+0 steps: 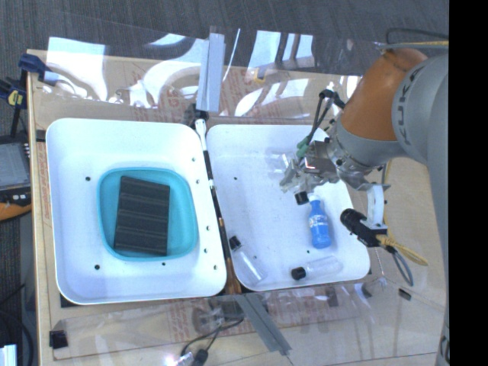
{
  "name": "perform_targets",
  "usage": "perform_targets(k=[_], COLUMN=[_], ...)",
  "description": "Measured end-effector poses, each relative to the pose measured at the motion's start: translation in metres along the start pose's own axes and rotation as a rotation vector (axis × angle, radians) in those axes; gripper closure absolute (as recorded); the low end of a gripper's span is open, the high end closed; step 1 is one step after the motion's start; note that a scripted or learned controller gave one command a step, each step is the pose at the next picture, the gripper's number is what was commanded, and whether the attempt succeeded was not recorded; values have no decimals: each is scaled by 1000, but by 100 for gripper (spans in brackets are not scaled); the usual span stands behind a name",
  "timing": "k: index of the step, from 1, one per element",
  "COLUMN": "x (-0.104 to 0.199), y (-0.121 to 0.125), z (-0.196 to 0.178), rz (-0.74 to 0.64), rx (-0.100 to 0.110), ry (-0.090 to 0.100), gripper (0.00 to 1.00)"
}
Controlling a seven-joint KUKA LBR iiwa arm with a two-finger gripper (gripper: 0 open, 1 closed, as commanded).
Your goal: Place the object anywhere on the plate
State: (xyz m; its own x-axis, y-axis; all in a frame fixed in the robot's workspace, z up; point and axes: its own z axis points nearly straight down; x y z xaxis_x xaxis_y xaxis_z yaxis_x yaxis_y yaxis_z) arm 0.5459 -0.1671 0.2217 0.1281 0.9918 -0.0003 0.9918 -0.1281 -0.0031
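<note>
Gripper (299, 175) read as a small tangle of metal over the right bin (252, 151); finger state could not be told. Arm (404, 105) ran out of frame at the right. Blue bottle (319, 225): label too small to read. Two clear items near the bin's front edge, one (316, 268) with a dark cap, the other (245, 259) slimmer; both nearly lost against the white. Dark slab (142, 215) hid most of the blue plate (185, 219). Tabletop (114, 90) blurred by glare.

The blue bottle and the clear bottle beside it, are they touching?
Apart. The camera view shows white bin floor between the blue bottle and the clear bottle lying below it.
</note>
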Motion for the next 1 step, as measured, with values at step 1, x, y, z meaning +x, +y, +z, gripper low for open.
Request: perform_targets(k=[1], x=[83], y=[17], z=[7], rz=[-272], rx=[0], ry=[0], gripper=[100])
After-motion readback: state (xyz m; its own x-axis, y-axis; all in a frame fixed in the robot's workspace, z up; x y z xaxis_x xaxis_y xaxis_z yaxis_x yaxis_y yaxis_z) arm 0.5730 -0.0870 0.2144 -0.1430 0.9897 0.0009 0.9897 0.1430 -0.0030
